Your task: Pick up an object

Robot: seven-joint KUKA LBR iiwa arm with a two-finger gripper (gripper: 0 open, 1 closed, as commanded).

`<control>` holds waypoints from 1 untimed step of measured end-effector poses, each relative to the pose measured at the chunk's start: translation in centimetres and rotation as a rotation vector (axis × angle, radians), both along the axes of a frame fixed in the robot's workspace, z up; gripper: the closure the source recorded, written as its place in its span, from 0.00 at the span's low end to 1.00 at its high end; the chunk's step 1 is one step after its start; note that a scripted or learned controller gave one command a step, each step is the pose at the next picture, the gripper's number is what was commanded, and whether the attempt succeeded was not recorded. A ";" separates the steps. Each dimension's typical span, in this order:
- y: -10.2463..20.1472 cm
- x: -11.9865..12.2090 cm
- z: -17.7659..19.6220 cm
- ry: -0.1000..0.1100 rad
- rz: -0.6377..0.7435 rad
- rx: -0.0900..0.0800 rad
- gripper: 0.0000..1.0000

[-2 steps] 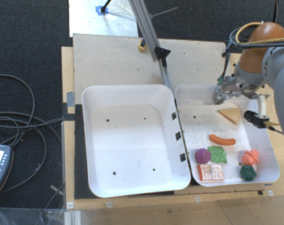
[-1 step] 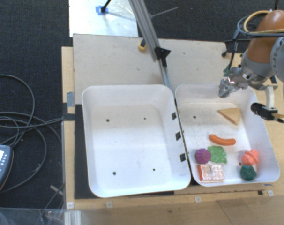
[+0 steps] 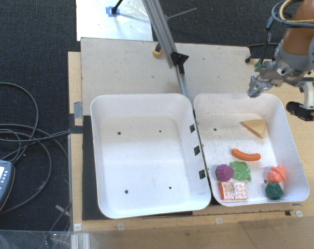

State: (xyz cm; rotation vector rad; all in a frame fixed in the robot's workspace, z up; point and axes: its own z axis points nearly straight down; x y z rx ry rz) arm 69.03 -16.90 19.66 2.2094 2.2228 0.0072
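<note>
- Tan worktop on dark carpet carries 2 white bins.
- Right bin holds toy food.
- Gripper above far rim; fingers blurred, state unclear.

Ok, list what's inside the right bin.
Right bin holds a tan wedge, orange sausage, purple piece, green leaf, pink-white block, orange-pink toy and dark green ball. Nothing looks covered.
</note>
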 end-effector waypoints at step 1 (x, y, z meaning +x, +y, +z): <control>0.0 0.1 2.2 0.003 0.000 0.001 1.00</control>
